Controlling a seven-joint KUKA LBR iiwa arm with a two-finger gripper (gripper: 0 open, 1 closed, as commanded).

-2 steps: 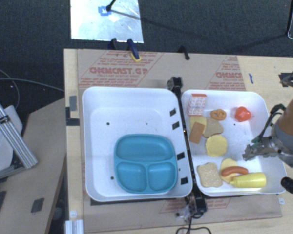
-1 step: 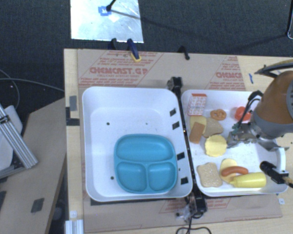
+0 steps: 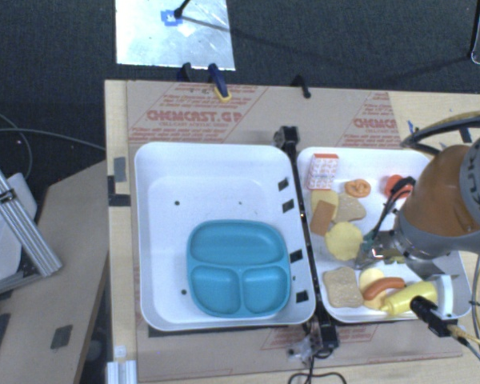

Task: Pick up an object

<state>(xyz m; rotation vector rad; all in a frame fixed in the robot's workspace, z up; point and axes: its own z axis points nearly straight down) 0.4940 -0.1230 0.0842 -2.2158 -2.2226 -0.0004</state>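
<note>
The right bin [image 3: 320,310] holds several toy foods: a red and white box [image 3: 323,170], an orange round piece [image 3: 357,188], a tan cracker [image 3: 324,214], a bread slice [image 3: 350,208], a yellow round piece [image 3: 345,240], another bread slice [image 3: 342,286], a sausage [image 3: 383,287] and a yellow bottle [image 3: 405,298]. My gripper [image 3: 378,250] hangs low over the middle of this bin, just right of the yellow round piece and above the sausage. The wrist hides how the fingers stand.
The left bin [image 3: 168,206] holds a blue divided tray [image 3: 238,266]. A red piece [image 3: 396,185] lies near the right bin's far side, partly behind the arm [image 3: 448,206]. A black divider [image 3: 298,214] runs between the bins.
</note>
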